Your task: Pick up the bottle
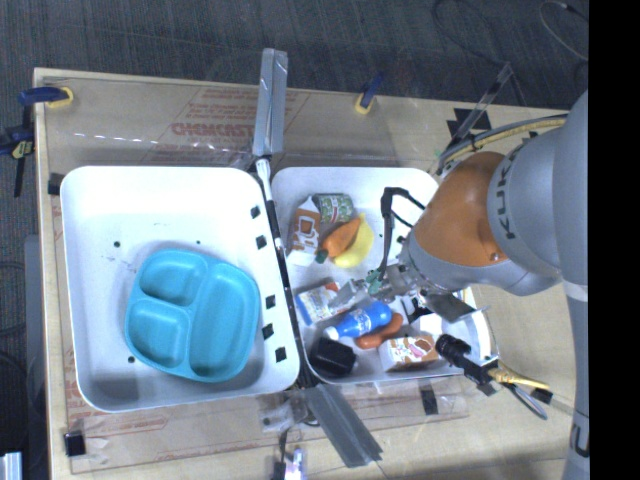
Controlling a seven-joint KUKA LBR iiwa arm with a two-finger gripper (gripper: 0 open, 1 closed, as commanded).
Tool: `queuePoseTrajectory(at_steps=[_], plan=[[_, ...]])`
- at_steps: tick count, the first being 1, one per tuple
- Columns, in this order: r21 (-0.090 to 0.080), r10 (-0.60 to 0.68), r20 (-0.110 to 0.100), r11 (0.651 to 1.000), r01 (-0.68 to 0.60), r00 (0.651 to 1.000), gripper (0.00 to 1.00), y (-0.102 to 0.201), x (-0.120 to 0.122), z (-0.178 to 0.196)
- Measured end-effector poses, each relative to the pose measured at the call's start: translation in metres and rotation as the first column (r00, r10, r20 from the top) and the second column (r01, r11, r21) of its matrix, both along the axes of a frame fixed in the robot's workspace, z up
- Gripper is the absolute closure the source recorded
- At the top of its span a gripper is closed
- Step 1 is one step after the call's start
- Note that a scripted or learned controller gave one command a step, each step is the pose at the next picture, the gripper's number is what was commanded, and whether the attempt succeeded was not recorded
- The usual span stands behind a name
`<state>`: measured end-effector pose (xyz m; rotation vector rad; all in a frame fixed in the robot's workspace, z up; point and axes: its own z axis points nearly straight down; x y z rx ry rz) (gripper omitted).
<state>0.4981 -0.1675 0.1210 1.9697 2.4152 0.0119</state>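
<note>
Two white bins sit on the table point(120, 108); your bottle point(362, 321), blue with a white cap end, lies on its side in the right bin point(430, 180), low and centre-right in frame, among packets and a carrot-like toy point(341, 238). The pincer point(392, 280) hangs just above and beside it, under the orange wrist. Nothing looks lifted, so judge the pick as not yet made. You cannot tell how the pincer is set: the wrist hides it.

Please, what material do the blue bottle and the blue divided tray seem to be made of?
Blue bottle: probably glossy plastic, because bright highlights show on its body. Blue divided tray: likely moulded plastic with a smooth satin finish, with soft reflections and rounded compartment edges.
</note>
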Motion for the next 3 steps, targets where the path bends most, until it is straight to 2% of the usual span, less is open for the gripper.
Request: queuePoseTrajectory(at_steps=[1,2,3], plan=[[0.011,-0.296,-0.026,0.955,0.296,0.955,0.00,-0.030,-0.021,-0.029],[0.012,-0.292,-0.027,0.956,0.292,0.956,1.00,-0.029,-0.020,-0.019],[0.010,-0.212,-0.025,0.977,0.212,0.977,1.00,0.004,0.024,0.105]])
